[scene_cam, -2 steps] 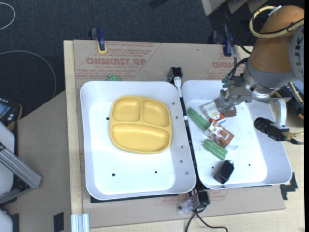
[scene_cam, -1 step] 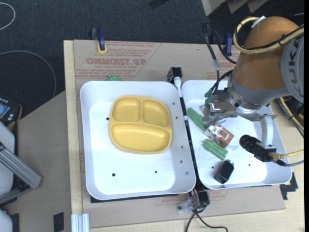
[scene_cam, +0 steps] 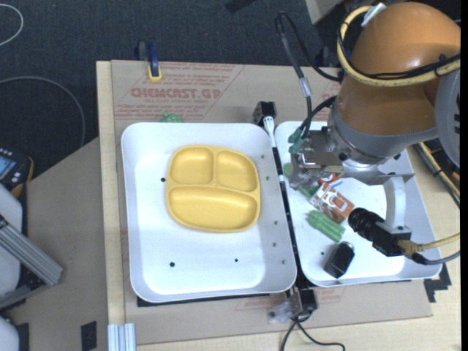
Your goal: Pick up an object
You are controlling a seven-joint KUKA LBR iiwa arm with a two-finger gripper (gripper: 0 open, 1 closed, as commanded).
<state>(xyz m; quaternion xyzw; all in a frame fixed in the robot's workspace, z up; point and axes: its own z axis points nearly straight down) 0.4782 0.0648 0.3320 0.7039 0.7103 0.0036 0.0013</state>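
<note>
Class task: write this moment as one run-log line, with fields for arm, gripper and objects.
arm: above right bin | gripper: low in bin, fingers unclear | left bin: yellow plate | right bin: green object, black object

The left bin (scene_cam: 146, 218) offers open floor around the yellow divided plate (scene_cam: 213, 187). The right bin (scene_cam: 365, 269) is crowded: arm (scene_cam: 398, 79) overhead, green item (scene_cam: 325, 225), black block (scene_cam: 339, 259), and possibly more hidden beneath.

The bench (scene_cam: 117, 196) is covered by a brown cardboard sheet (scene_cam: 190, 86) printed with red lettering. Two shallow white bins are set on it side by side, touching along their inner edges: the left bin (scene_cam: 146, 254) and the right bin (scene_cam: 409, 196). A blue and yellow clamp (scene_cam: 153, 61) is fixed at the far edge of the sheet. Just beyond the left bin, a small green item (scene_cam: 172, 118), possibly a scrap, is seen on the cardboard.
</note>
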